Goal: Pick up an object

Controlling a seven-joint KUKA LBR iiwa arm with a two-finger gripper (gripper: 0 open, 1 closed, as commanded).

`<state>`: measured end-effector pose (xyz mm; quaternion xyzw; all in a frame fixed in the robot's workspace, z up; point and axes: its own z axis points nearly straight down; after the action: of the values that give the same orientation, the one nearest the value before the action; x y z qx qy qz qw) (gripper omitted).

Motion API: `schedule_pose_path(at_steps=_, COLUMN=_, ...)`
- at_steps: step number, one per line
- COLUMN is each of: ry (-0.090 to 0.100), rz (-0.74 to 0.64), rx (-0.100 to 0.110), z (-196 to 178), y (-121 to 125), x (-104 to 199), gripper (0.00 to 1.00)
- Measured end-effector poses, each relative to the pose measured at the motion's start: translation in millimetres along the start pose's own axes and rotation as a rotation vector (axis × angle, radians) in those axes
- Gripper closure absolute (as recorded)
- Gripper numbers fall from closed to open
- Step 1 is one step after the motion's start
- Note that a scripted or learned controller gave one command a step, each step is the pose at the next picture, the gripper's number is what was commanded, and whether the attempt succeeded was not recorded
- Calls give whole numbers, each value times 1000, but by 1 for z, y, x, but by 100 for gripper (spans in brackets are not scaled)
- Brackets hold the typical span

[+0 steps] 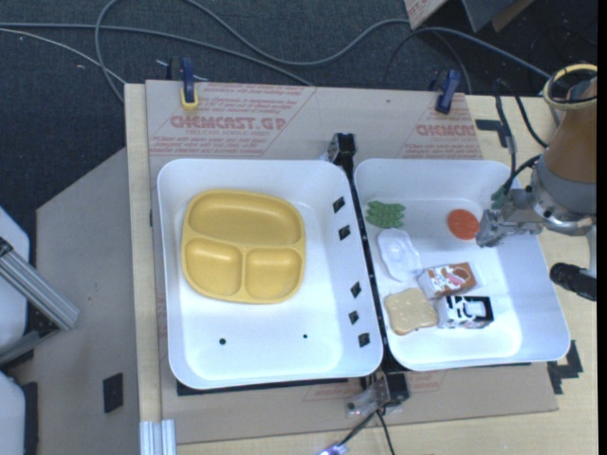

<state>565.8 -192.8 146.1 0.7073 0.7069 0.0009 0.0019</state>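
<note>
from above, a desk [285, 112] carried two shallow white bins side by side. the left bin [180, 330] held a yellow divided plate [244, 245], lying flat in its upper half. the right bin [531, 335] held a loose cluster of small toy foods: a green leafy piece [385, 213] near the top, an orange-red round piece [463, 222] to its right, a white blister-like piece [398, 252] below them, a small brown-and-white packet [448, 279], a slice of toast [410, 311] and a black-and-white item [469, 311] touching the toast's right side.

the grey arm [569, 159] reached in from the right, and its pincer [495, 227] hung low over the right bin, just beside the orange-red piece. whether its tips were apart or together could not be told, and nothing was seen between them.

the likely target seemed to be the orange-red piece. the risk looked plain: the pincer sat off to the piece's right side, so a closing motion might only nudge it away or close on air. being round, it would probably roll or slip from a poor grip. the bin's right wall also stood near, leaving little room to correct.
</note>
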Motion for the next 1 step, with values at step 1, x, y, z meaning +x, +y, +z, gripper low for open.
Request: schedule_pose_path(at_steps=1, ry=-1, rz=-1, rx=-4, z=-65, y=1, x=-3, gripper=100)
